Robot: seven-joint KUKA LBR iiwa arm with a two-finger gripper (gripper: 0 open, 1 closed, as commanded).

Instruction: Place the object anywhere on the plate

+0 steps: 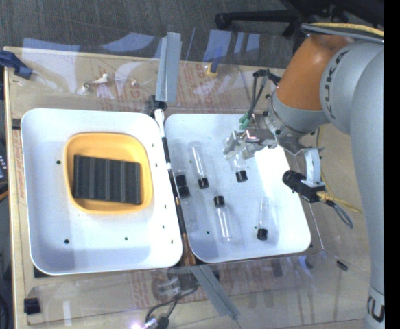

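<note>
Hovering over the upper part of the right bin (pixel 292 214), the pincer (pixel 245 144) is pointing down and leftward - whether it is wide or narrow, I cannot tell, since its metal parts are blurring into the white floor. Just below it a clear vial (pixel 240 168) is lying, its black cap at the lower end; its top is running up close to the pincer, and whether the two are touching I cannot tell.

Left of that, a long vial (pixel 199 163) is lying nearly upright in the view, cap toward the bottom. An edge vial (pixel 182 184) is sitting against the bin's left wall. A mid vial (pixel 221 216) is resting lower down with its cap at the top, and a right vial (pixel 261 219) is lying near the lower right corner, cap at the bottom. All are lying apart from one another.

Behind the pincer the arm (pixel 340 60) is reaching in, its orange band turning toward the camera.

Across the divide, the left bin (pixel 38 132) is bearing the yellow plate (pixel 71 153) - well apart from every vial. A black ridged insert (pixel 108 179) is sitting in the plate's hollow.
</note>
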